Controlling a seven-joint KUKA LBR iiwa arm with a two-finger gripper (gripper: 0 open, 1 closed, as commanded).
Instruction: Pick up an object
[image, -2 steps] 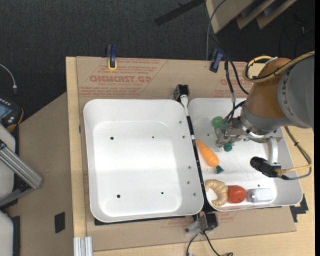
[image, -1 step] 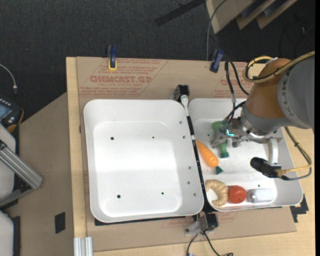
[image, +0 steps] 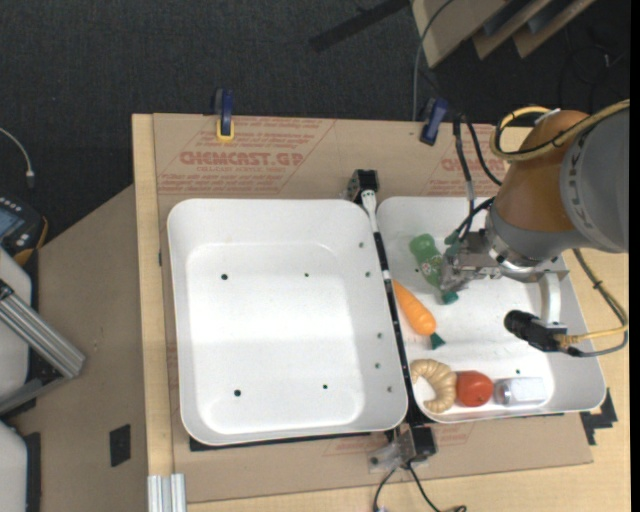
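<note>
Right bin (image: 480, 340), near to far. Carrot (image: 414, 309) sits at 8 o'clock of the gripper (image: 450, 285), just beside it, with its long axis running 11-to-5. Green piece (image: 424, 246) is close by at 11 o'clock. I can't tell whether the gripper is open or closed. I judge the carrot the likelier target.

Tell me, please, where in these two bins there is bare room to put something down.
The left bin offers its whole floor, wall to wall. In the right bin, a bare patch lies between the carrot and the front row. Crowded: croissant, red ball and clear bottle along the front wall; green toy beside the gripper.
</note>
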